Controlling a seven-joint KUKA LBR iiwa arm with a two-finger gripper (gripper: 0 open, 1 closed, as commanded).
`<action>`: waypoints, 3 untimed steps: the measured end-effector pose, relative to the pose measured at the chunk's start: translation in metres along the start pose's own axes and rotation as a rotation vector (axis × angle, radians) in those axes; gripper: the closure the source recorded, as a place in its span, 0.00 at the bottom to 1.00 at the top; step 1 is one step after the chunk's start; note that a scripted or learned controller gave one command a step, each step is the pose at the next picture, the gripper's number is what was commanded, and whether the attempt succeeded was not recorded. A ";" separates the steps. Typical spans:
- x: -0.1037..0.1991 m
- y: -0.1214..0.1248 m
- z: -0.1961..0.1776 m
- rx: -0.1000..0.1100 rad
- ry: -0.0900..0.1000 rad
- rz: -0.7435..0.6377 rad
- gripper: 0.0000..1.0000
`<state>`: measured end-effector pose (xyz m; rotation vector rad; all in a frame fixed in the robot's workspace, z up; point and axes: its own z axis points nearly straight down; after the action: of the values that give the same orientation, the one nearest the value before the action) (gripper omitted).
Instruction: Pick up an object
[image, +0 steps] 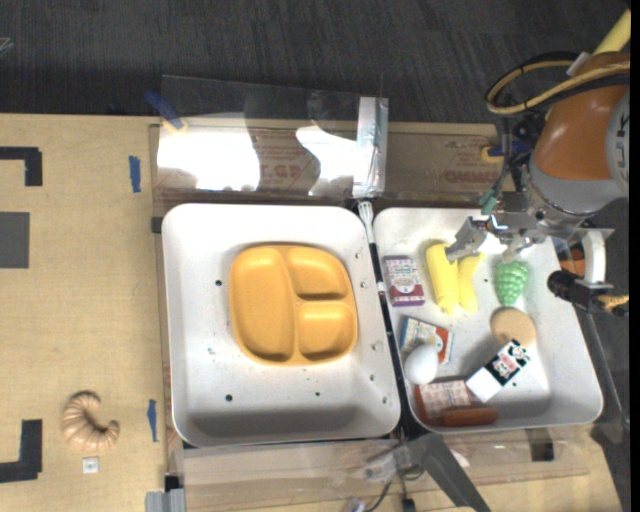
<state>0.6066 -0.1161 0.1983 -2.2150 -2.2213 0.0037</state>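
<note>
From above, we see the gripper (492, 238) with its fingers spread apart, holding nothing, over the right bin (585, 395). Just below it lie a yellow corn-like toy (449, 277) and a ridged green toy (513, 281).

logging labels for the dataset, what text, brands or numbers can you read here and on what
None reads clearly.
Brown cardboard strip behind the bins: printed lettering, too blurred to read.
Small purple-and-white packet: print too small.
Black-and-white box: pattern, no legible words.
Red-labelled packet: label blurred.
Card by the white ball: unreadable.
</note>
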 end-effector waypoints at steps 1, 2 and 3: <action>0.026 -0.008 0.070 0.005 0.000 0.126 0.00; 0.011 0.003 0.098 -0.031 0.000 0.171 0.00; 0.012 0.007 0.089 -0.039 0.001 0.169 1.00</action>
<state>0.6132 -0.1035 0.1093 -2.4151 -2.0437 -0.0405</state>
